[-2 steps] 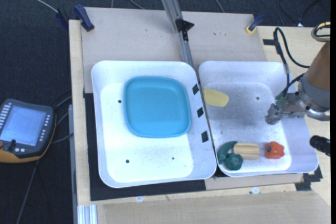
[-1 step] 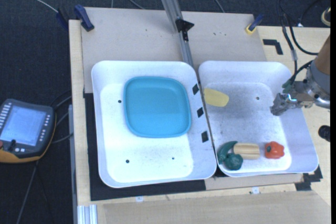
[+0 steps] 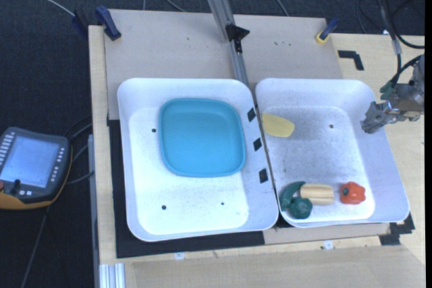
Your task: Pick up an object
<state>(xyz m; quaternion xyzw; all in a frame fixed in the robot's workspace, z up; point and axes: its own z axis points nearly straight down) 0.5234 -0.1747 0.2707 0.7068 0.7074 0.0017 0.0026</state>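
Dark carpet w/ loose cables all around, tan bench (image 3: pixel 169 44) in the middle carrying two white bins. Gripper (image 3: pixel 375 118) sits right over the right bin's (image 3: pixel 317 145) right rim, up near the back; fingers too small and blurry, can't tell if they're open or closed, nothing visibly between them.

Objects: pale yellow flat piece (image 3: pixel 277 125) at that bin's left wall near the back. Along the front edge, a dark green veg (image 3: pixel 295 200), a tan corn-like piece (image 3: pixel 317 193) touching it, and a red pepper (image 3: pixel 352 193) just beside. Middle of that bin is open floor, plenty of room.

Left bin (image 3: pixel 135 145) holds a blue plate (image 3: pixel 202 137).
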